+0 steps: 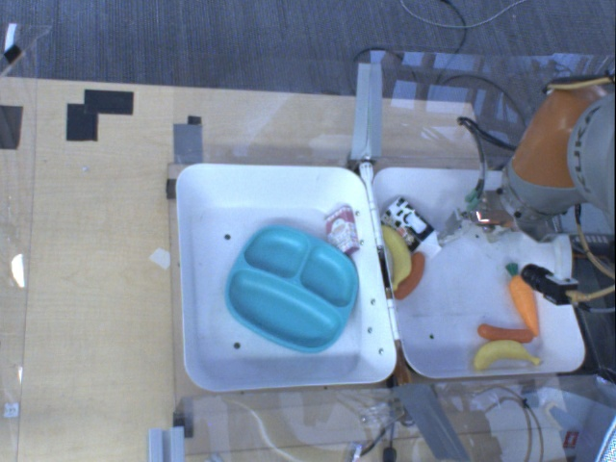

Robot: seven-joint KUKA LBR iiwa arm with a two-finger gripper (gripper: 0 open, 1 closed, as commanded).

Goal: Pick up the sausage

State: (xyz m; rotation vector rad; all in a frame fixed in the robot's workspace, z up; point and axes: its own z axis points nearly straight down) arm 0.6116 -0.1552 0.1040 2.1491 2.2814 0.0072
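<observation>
The sausage [412, 274], a short reddish-brown piece, lies at the left side of the right bin [452, 349], leaning against a yellow banana [394, 251] by the bin's left wall. My gripper [472, 218] hangs under the orange-banded wrist over the upper middle of the right bin. It is up and to the right of the sausage and apart from it. A black-and-white carton [410, 221] lies between the gripper and the sausage.
A carrot [524, 302], a thin red piece [505, 333] and a second banana [504, 355] lie at the right bin's lower right. The left bin [202, 354] holds a blue divided plate [292, 287] and a small red packet [342, 229].
</observation>
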